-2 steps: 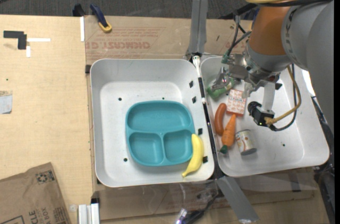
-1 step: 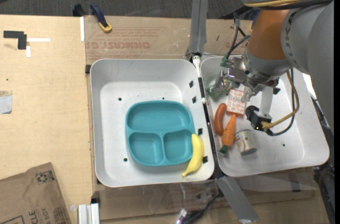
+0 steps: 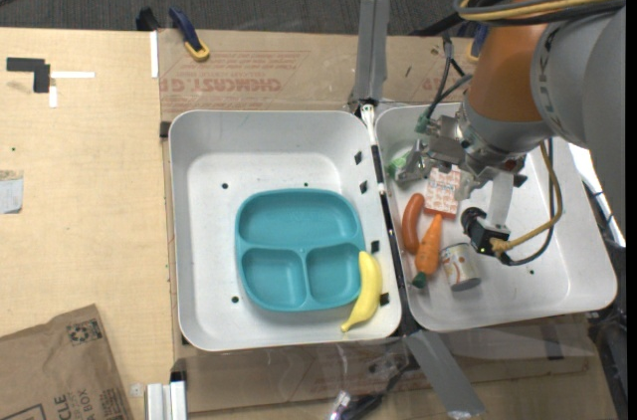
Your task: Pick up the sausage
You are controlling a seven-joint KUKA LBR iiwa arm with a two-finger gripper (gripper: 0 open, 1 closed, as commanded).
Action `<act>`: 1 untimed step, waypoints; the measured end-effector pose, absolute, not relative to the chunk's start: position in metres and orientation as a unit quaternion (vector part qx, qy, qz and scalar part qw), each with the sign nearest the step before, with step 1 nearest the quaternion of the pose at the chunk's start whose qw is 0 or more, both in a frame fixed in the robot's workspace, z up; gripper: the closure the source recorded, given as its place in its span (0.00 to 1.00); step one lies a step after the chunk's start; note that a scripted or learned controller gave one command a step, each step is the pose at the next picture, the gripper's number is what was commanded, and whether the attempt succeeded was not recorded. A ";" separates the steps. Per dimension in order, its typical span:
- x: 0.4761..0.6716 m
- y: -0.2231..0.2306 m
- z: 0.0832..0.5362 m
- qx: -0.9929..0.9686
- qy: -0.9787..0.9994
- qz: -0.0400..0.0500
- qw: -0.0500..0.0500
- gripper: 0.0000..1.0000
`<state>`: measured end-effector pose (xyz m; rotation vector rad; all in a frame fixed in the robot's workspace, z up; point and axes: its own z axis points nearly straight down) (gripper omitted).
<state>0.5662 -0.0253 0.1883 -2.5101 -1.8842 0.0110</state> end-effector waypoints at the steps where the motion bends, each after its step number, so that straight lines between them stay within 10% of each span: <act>1: 0.562 -0.024 0.188 -0.804 -0.595 0.004 0.002 0.00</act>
